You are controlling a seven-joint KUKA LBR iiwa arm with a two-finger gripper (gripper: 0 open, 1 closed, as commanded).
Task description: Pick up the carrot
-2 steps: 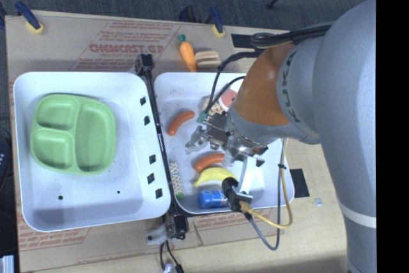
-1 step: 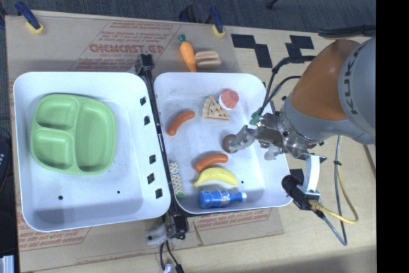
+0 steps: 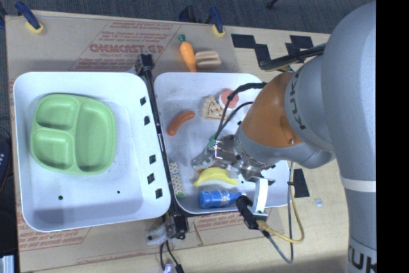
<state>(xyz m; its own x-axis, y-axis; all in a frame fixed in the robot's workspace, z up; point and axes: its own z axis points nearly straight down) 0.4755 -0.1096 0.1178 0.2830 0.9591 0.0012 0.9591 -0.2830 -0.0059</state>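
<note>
The carrot [image 3: 186, 54], orange with a green top, lies on the cardboard bench just beyond the far edge of the right bin [image 3: 167, 89], outside both bins. Beside it on the right sits a small tan bun [image 3: 208, 59]. My gripper [image 3: 215, 155] hangs low inside the right bin, near its front, right above a yellow banana [image 3: 216, 177]. It is well apart from the carrot, which lies farther back and a little to the left. The wrist and orange band cover the bin's right part.
The right bin also holds an orange sausage [image 3: 180, 122], a cracker-like slice [image 3: 213, 108], a red piece [image 3: 228, 98] and a blue can [image 3: 217, 199]. A green divided plate [image 3: 73, 133] rests in the left bin [image 3: 38, 214]. Clamps stand at the bench's far edge.
</note>
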